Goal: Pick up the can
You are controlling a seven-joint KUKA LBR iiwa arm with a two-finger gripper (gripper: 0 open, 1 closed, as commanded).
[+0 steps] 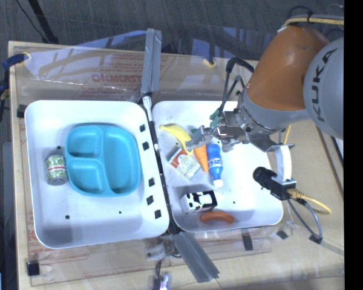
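1. Gripper (213, 135) hangs over the right bin (260, 213), near its far edge and among the clutter there; from where I stand I cannot tell whether it is released or clenched, and I see nothing plainly grasped in it.

2. The can (56, 168) lies in the left bin (78, 237), at its left edge, touching or just beside the blue divided tray (103, 159). That is well apart from the tool, with the divider between the bins in the way. The biggest risk, as I judge it, is simply a try made in the wrong bin.

3. Under the wrist sit a banana (176, 134), a carrot (201, 157), a blue-and-white bottle (215, 162) and a small snack packet (184, 164), all crowded together. A descent here could catch or shove one of these instead.

4. A crossing to the left bin that stays low could clip the raised divider or the tray rim.

5. The can looks to be lying on its side, wedged between the tray and the bin wall. There seems little room for a finger on either flank, so the tool might land on the tray edge or the wall, or the round body might roll off and slip free.

6. A black-and-white cup (198, 200) and a sausage (217, 217) lie at the right bin's near edge; a wide swing of the arm could disturb them.
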